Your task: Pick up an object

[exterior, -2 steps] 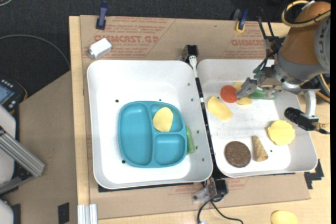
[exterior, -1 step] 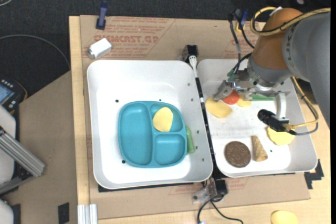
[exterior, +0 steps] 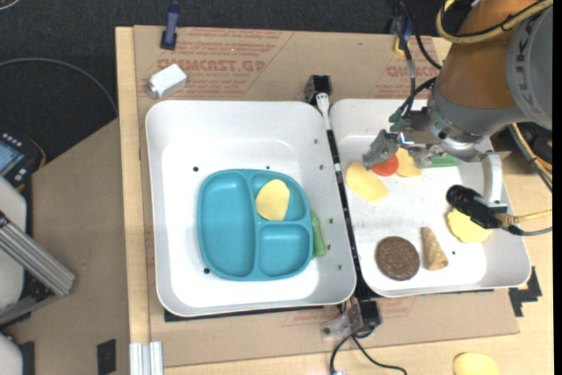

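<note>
In the right bin (exterior: 505, 272) lie a pale yellow piece (exterior: 364, 183), a red and orange item (exterior: 387, 162), a brown round disc (exterior: 398, 258), a tan cone-shaped piece (exterior: 433, 248) and another yellow piece (exterior: 466, 228). My gripper (exterior: 399, 147) hangs low over the bin's upper left part, right above the red and orange item, which it partly hides. A bit of green (exterior: 444, 159) shows just right of the gripper.
The left bin (exterior: 176, 154) holds a teal divided plate (exterior: 230, 224) with a yellow item (exterior: 273, 199) in its upper right compartment and a green strip (exterior: 318, 237) at its right edge. The arm's grey and orange body (exterior: 487, 57) overhangs the right bin's far side.
</note>
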`<state>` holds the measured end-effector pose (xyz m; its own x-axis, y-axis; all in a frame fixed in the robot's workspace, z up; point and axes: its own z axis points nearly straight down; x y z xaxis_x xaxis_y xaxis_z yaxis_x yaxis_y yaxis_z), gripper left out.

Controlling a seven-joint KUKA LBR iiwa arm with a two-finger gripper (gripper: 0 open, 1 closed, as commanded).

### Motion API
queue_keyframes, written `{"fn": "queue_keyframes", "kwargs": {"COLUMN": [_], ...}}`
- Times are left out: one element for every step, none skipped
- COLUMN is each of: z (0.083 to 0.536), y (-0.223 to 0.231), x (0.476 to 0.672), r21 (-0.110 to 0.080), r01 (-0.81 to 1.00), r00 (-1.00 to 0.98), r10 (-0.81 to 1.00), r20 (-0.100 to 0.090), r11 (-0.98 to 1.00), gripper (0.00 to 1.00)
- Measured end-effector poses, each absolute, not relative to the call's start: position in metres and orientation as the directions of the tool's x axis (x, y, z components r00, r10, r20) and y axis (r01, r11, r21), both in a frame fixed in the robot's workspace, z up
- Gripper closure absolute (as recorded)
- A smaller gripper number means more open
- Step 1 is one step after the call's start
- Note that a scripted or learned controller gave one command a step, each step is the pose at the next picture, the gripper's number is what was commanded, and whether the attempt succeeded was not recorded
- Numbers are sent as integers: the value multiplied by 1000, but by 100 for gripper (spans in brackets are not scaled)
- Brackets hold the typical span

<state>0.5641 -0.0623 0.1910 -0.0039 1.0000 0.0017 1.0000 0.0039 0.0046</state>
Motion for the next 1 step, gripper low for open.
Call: {"fn": "queue_keyframes", "kwargs": {"z": [219], "y": [9], "x": [523], "r21": [-3], "r01": [1000], "r00": [-6], "r10": [1000], "r20": [3], "r11": [6], "gripper": [0]}}
